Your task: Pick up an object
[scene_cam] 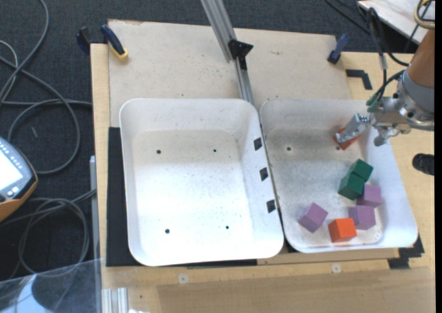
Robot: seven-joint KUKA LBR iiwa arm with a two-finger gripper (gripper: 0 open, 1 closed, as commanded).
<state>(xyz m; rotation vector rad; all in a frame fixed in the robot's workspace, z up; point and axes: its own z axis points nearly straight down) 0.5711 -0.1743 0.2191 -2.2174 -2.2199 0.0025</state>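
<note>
We see the pincer (364,130) hovering over the far part of the right bin (404,187), its fingers spread apart with nothing between them, so the pick is not yet made. The candidate objects lie nearer in that bin: a green block (356,179) closest to the pincer, three purple cubes (312,216) and an orange cube (342,229) toward the near rim. The left bin (131,166) on the desk (173,56) holds none; we judge descent, closing and lifting all remain.
</note>
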